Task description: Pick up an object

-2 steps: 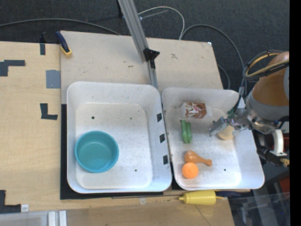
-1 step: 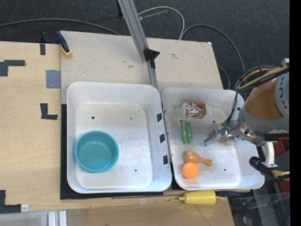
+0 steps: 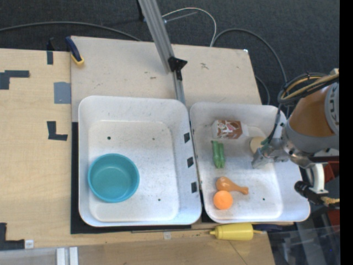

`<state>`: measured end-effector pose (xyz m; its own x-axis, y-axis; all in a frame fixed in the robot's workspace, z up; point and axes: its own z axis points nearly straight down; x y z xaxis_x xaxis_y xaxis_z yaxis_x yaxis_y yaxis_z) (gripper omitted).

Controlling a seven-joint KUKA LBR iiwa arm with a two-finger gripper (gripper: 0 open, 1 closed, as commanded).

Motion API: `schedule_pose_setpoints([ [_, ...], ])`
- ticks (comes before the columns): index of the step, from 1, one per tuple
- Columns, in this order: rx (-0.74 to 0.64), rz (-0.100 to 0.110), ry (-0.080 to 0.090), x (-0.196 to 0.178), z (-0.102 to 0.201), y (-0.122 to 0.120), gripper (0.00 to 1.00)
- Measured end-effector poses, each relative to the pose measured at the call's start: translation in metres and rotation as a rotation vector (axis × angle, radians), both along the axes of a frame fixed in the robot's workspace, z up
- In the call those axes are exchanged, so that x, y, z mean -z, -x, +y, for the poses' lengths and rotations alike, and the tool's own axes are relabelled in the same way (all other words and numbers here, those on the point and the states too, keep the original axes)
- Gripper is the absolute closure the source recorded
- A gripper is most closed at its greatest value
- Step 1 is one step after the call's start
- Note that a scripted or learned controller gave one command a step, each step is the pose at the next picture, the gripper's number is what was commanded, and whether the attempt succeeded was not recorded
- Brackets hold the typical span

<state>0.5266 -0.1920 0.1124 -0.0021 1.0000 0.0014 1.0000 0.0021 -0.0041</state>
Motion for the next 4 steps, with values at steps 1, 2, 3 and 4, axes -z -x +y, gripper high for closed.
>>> schedule_pose_setpoints([
  [1,0.001,-0.006,0.002,-0.042,-0.003,0.001,1.0],
  [2,0.0,-0.008,0.003,-0.093,-0.003,0.0,1.0],
  [3,-0.005,-0.003,-0.001,-0.091,0.049,-0.022,1.0],
  [4,-0.005,-0.003,0.0,-0.094,0.09,-0.041,1.0],
])
